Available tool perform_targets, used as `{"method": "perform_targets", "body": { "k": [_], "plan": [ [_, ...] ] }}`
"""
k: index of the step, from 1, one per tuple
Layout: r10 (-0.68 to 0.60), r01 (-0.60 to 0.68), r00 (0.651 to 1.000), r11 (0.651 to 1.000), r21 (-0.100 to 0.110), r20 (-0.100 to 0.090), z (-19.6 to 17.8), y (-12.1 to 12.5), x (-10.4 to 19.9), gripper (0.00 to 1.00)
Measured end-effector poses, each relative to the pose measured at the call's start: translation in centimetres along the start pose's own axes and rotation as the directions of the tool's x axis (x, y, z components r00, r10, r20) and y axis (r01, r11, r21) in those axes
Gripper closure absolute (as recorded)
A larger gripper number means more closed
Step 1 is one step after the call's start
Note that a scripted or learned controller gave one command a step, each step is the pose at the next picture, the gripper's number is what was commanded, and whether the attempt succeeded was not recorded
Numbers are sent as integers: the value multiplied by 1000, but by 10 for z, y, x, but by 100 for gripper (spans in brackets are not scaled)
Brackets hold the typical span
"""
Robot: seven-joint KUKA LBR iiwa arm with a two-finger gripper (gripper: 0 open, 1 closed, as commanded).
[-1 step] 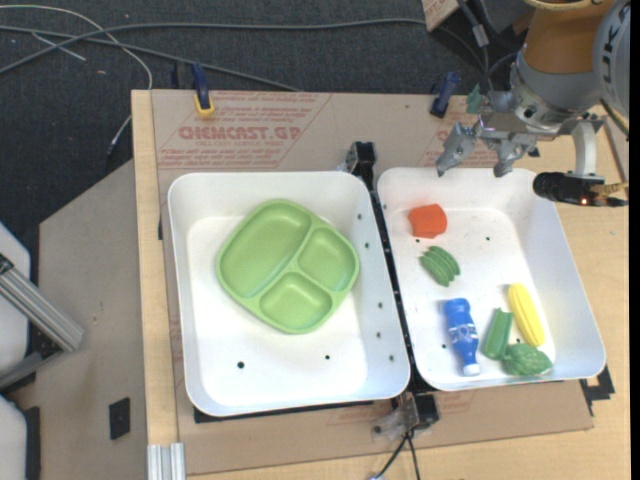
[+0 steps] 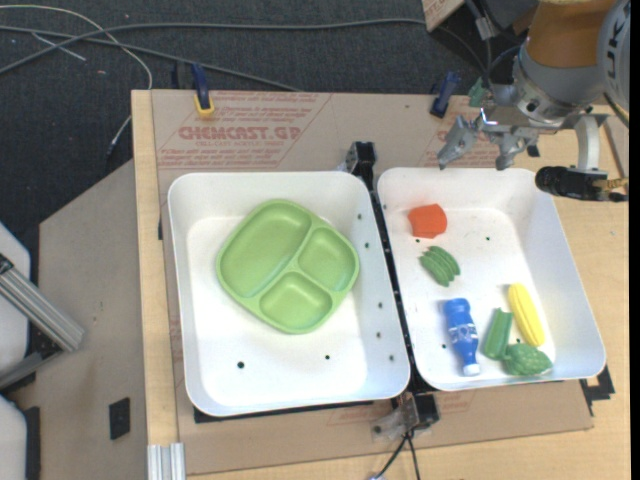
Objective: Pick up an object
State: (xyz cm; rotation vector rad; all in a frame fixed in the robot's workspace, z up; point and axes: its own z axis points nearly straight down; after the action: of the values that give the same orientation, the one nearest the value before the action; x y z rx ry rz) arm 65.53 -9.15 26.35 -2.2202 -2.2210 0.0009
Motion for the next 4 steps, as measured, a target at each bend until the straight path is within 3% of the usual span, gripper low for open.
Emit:
{"method": "perform_targets", "body": {
  "k": [3, 4],
  "plan": [
    [1, -1, 1000, 1000, 8, -1, 155, -17, -4, 0],
    [1, -1, 1000, 1000, -3, 0, 139, -14, -4, 100]
  ]
}}
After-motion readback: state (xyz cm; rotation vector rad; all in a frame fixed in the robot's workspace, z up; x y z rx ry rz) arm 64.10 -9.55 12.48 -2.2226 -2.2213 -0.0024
